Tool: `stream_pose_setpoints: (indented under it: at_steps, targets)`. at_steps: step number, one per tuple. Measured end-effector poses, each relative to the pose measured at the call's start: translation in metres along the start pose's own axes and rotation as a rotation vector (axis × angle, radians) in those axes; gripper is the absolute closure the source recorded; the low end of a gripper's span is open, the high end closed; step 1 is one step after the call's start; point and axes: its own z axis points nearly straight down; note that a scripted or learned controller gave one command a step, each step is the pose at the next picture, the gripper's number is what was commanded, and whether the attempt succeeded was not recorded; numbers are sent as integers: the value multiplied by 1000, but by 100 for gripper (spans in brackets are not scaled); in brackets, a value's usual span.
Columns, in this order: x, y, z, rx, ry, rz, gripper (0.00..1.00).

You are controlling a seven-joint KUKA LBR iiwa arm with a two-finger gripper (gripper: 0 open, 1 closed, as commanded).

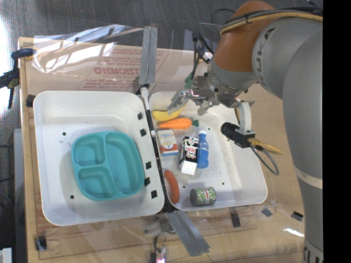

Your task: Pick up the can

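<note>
The can (pixel 203 196) is small and green with a grey end. It lies on its side near the front edge of the right bin (pixel 247 174). My gripper (pixel 191 103) hangs over the back of that bin, above a yellow banana (pixel 165 114) and an orange carrot (pixel 175 124). Its two fingers stand apart, open, with nothing between them. The can is far from the gripper, toward the front of the bin.
Between gripper and can lie a small carton (pixel 166 142), a black-and-white milk carton (pixel 189 154) and a blue bottle (pixel 203 149). A red sausage (pixel 172 186) lies left of the can. The left bin (pixel 49 114) holds a teal divided plate (pixel 107 165).
</note>
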Motion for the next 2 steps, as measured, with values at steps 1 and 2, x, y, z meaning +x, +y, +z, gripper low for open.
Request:
stream_pose_setpoints:
  at_steps: [1, 2]
  targets:
    - [0, 0, 0, 0, 0, 0, 0]
    - [-53, -31, 86, 0, 0, -56, 0]
